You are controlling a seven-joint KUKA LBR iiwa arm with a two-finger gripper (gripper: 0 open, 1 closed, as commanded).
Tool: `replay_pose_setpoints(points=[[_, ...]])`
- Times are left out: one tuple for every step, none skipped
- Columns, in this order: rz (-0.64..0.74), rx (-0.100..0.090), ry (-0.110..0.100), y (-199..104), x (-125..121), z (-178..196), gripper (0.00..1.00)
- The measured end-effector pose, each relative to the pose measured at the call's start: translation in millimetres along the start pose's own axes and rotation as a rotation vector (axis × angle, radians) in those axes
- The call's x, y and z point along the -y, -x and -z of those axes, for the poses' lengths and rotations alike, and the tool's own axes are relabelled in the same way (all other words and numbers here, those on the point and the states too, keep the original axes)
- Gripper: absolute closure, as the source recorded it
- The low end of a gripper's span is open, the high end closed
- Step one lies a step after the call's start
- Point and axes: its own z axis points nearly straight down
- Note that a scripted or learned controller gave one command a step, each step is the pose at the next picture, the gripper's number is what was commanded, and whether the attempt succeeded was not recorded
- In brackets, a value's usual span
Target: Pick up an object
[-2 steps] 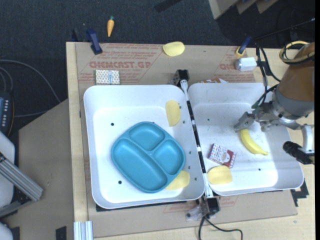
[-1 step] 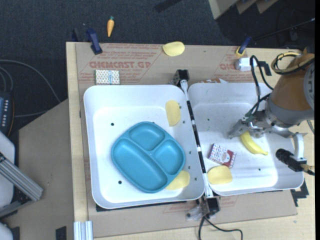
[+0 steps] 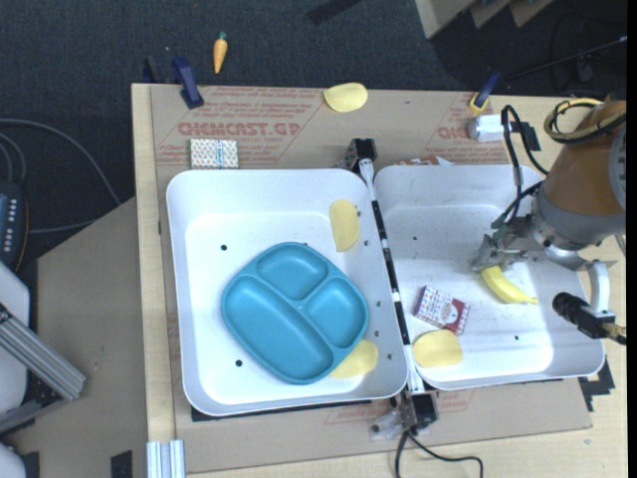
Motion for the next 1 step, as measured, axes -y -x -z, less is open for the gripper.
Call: replay_pose_setpoints(points=[[0.004,-0.001,0.002,-93.3,6.3,90.9,1.0]])
